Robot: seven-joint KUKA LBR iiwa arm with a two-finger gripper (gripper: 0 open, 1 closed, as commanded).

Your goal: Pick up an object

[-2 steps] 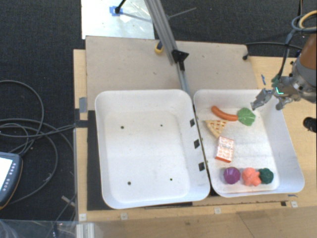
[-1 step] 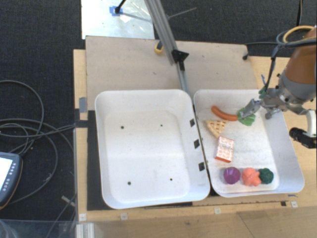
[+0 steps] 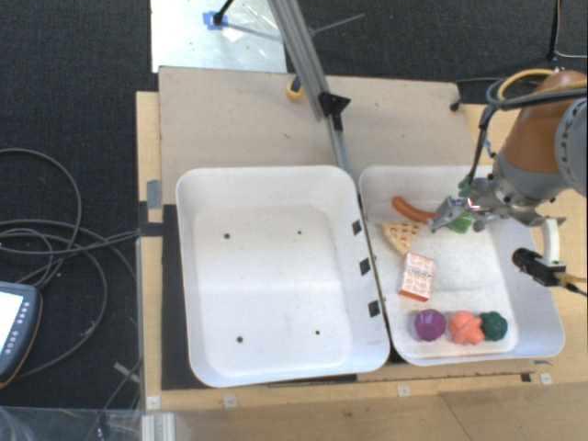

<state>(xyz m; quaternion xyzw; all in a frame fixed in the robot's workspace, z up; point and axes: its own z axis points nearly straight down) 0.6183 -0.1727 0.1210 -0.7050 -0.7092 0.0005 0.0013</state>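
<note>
Camera view, hand (image 3: 452, 217) over right bin (image 3: 533, 333), fingertips indistinct, beside orange sausage (image 3: 411, 210)

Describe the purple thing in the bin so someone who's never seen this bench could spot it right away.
Look in the right-hand white bin, along its near edge, where three small rounded items sit in a row. The purple piece is the leftmost, beside the orange one and the dark green one.

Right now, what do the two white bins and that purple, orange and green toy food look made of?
Left bin and right bin: smooth matte plastic, judging by moulded rounded rims. Purple piece, orange piece and green piece: probably plastic or rubber; saturated colours, lumpy shapes, too small to be sure.
</note>
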